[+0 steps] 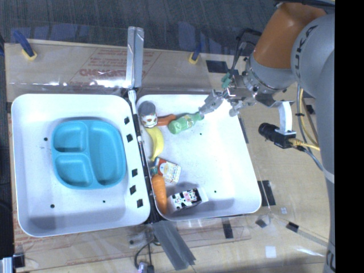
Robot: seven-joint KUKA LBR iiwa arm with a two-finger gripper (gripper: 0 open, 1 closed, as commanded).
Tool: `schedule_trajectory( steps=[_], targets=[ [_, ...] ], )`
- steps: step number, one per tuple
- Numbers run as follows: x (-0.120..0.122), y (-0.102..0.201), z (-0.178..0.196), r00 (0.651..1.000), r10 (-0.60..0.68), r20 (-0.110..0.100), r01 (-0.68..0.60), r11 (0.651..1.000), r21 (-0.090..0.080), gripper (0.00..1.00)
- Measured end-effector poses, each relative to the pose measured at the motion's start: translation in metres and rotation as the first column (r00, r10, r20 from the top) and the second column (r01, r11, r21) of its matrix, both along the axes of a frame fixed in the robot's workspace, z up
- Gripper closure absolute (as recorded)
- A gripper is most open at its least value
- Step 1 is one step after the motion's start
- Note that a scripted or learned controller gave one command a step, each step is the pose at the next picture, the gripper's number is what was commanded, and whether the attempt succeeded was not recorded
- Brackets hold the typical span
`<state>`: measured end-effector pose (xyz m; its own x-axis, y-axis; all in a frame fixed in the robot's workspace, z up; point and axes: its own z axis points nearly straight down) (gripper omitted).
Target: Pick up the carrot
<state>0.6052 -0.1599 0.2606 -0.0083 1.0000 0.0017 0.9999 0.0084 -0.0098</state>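
In the camera view the arm [301, 44] reaches in from the right, and the gripper [209, 107] hangs low over the upper part of the right bin [227, 169], just beside a green toy [183, 123]; whether the jaws are spread or pressed together I cannot tell. The carrot [160, 192] lies against that bin's left wall near its lower corner, well apart from the gripper and untouched. It is crowded: a small packet [169, 171] touches its top, a black-and-white box [186, 198] sits just beside it on the right, and a banana [156, 142] lies further up the wall. This looks like the approach step, with no grasp made. The next move probably calls for travel down-left, then a descent between wall and box. The bin's middle offers open room; the left bin holds a blue tray [89, 153].
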Motion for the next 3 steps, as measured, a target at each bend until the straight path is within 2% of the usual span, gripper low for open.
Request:
schedule_trajectory(
  steps=[1,2,3],
  targets=[
    [-0.034,0.026,-0.136,0.935,0.354,0.002,-0.354,0.935,0.004,0.0],
    [0.003,0.031,-0.127,0.953,0.302,0.005,-0.302,0.953,0.001,0.0],
    [0.046,0.025,-0.176,0.981,0.193,-0.015,-0.193,0.981,0.004,0.0]
  ],
)
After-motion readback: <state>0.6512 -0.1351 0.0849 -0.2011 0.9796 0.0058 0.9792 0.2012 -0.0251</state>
